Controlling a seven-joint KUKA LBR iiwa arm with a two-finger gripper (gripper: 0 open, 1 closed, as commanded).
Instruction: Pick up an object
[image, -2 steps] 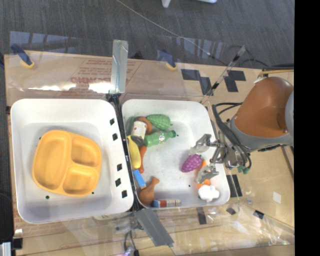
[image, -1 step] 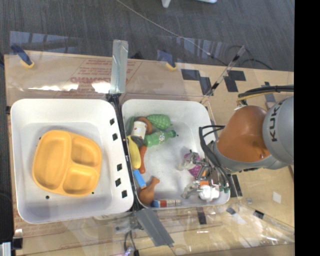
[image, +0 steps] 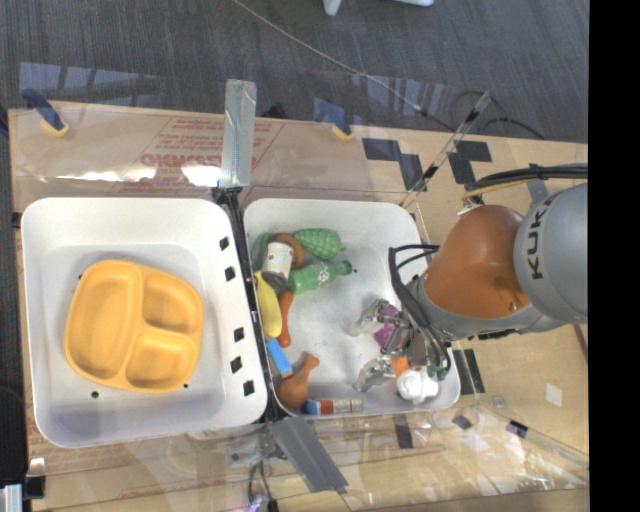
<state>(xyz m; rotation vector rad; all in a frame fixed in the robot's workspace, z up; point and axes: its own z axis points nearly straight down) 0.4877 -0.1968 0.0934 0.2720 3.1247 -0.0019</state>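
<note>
The gripper (image: 368, 348) hangs spread wide with nothing between its fingers, over the right bin (image: 400, 215). One toy pile (image: 290, 300) lies well left of it, against that bin's left wall. One yellow tray (image: 132, 325) sits in the left bin (image: 40, 300).

I see the desk (image: 150, 140), a tan board under a glossy clear sheet taped down at its edges. Two white bins sit directly on it, side by side and touching: the left bin (image: 40, 250) toward nine o'clock, the right bin (image: 330, 212) near centre. A grey tape strip (image: 238, 130) runs up toward twelve o'clock from their seam.
</note>
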